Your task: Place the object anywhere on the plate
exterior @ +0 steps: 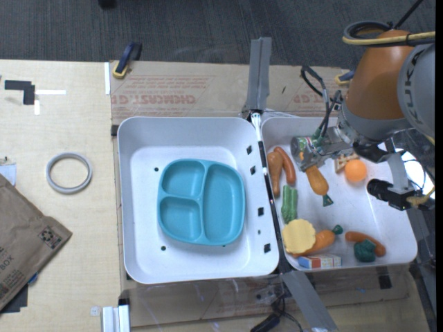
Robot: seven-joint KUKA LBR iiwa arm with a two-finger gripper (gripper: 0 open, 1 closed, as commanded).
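The gripper [313,149] hangs low in the right bin [405,251], at about ten o'clock of that bin's floor, under the orange-banded wrist that leans in from the right. Whether it is apart, together or clamped on anything cannot be told; the tip is lost among cables and dark hardware. It sits just above the toy carrot [318,183], which lies aslant toward five o'clock from the tip, and appears to be the object being gone after; nothing shows it lifted or gripped.

Outward from there, an orange ball [356,171] lies near at three o'clock of the gripper, and two sausage-like pieces [281,167] lie at nine o'clock against the bin's left wall. A green pod [289,203] lies below them, then a yellow round piece [298,234] touching an orange vegetable [324,238] at six o'clock. A small box [320,261] rests against the bottom wall; its label is too small to read. A chili-shaped piece [365,239] and a dark green lump [365,252] sit at five o'clock. The toys lie loosely strewn, likely so that any can be picked.

The blue plate [203,202], three-sectioned, lies at the middle of the left bin [135,185], well apart from the carrot, bare to receive it. The cardboard sheet [180,88] at twelve o'clock bears mirrored print that cannot be read with confidence. A brown box [21,244] at nine o'clock shows "BOX". A tape ring [68,172] lies near it.
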